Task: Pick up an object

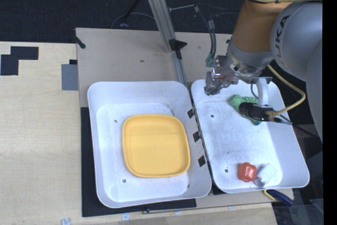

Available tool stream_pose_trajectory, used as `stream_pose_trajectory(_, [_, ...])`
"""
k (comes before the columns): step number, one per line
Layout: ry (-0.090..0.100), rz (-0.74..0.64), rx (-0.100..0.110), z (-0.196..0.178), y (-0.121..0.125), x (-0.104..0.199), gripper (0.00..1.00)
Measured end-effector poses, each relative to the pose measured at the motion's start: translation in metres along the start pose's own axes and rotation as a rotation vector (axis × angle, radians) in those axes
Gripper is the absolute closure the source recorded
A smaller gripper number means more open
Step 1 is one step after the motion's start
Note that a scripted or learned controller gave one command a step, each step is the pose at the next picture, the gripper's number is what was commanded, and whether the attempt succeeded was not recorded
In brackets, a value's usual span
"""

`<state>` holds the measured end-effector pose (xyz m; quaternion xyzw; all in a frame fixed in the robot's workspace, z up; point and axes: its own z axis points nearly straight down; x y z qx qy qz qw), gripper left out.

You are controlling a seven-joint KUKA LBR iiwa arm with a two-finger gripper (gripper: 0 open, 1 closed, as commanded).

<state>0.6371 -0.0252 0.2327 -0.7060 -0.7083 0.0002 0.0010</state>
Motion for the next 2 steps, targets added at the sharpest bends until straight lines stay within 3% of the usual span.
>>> stream_pose_trajectory(2, [0.000,0.001,-0.001,-0.009,-0.010,0.089,1.00])
